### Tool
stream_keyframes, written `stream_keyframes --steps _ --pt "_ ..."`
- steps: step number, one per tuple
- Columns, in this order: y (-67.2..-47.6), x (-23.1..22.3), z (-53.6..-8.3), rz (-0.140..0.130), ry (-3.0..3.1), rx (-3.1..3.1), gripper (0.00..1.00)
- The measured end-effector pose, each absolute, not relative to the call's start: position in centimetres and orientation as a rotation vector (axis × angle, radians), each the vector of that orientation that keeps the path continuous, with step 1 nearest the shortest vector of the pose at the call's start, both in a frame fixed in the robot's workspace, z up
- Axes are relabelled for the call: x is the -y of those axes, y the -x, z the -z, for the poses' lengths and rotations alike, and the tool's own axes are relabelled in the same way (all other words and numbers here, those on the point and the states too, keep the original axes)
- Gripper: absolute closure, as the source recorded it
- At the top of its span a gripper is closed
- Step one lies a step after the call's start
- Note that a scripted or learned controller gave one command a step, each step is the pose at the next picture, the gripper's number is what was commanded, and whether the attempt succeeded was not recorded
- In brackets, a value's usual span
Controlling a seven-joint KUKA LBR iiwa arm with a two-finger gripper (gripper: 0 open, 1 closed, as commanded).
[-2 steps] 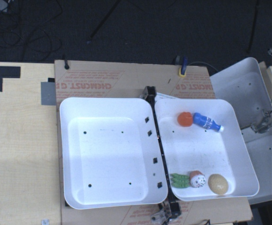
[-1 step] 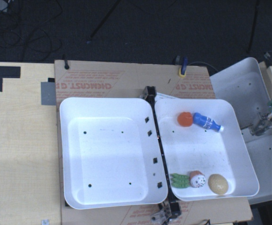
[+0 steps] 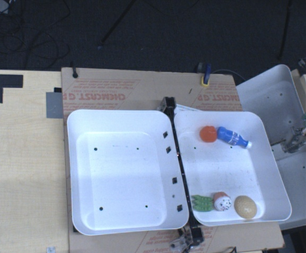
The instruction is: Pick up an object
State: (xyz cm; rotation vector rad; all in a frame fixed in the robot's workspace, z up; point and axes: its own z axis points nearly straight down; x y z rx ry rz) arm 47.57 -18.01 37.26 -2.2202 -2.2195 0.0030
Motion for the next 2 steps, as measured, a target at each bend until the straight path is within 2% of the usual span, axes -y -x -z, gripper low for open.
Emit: stream_keyframes --steps 1,2 --pt "-47.6 17.2 -37.3 -0.002 2.219 2.221 1.00" --pt "-47.6 19.5 -36.0 -0.004 2.221 2.218 1.00"
